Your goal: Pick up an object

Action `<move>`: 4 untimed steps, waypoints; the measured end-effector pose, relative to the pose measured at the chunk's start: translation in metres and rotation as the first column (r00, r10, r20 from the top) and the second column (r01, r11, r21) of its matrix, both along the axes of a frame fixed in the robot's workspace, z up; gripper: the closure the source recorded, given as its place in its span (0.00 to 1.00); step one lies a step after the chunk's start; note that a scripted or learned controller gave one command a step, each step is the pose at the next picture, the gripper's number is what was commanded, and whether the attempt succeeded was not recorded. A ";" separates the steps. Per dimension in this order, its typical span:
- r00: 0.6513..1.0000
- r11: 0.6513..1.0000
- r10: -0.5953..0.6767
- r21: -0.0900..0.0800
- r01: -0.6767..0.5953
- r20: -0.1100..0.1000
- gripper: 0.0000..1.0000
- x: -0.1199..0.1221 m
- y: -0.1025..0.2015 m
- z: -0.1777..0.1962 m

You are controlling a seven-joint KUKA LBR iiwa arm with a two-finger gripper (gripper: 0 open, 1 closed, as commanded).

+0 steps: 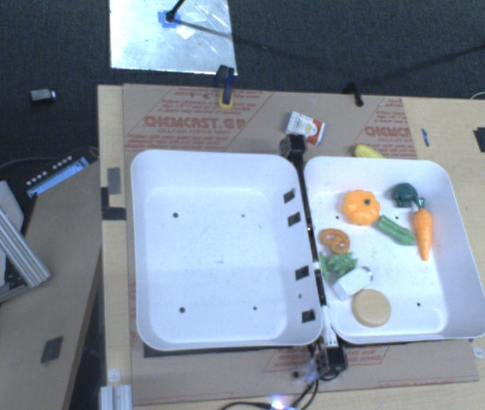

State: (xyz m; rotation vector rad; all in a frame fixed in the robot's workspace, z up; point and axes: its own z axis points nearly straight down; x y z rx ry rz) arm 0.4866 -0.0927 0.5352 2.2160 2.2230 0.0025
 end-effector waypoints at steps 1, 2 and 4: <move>1.000 1.000 -0.002 0.000 0.002 0.000 1.00 0.000 -0.001 0.000; 1.000 1.000 0.000 0.000 0.000 0.000 1.00 0.000 0.000 0.000; 1.000 1.000 -0.003 0.000 0.003 0.001 1.00 0.000 -0.001 0.000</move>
